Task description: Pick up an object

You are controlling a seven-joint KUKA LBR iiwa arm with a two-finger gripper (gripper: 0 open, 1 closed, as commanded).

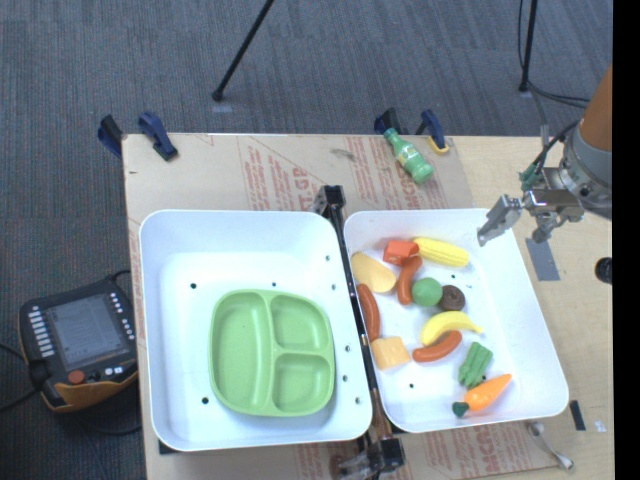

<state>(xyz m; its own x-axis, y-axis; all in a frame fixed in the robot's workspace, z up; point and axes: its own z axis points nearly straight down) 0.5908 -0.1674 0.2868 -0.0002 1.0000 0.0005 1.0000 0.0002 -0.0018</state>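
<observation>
The toy foods lie together in the right bin [520, 298]: a corn cob [441, 253] at the top, an orange piece [400, 251] touching its left end, a yellow piece [372, 272] at 9 o'clock of the group, two sausages [369, 311] and [437, 347], a green ball [427, 291] touching a brown ball [452, 297], a banana [449, 324], a cheese cube [390, 352], a green pepper [475, 363] and a carrot [483, 394] at 5 o'clock. They lie close, many touching.

The gripper [518, 219] hangs over the bin's 1 o'clock corner, apart from the food, its fingers spread and holding nothing.

The left bin [180, 248] bears a green divided plate [271, 352]. A green bottle [409, 157] lies on the bench [250, 173] at 12 o'clock, with blue clamps [157, 135] on the far edge. A pendant [80, 343] lies on the floor at 9 o'clock.
</observation>
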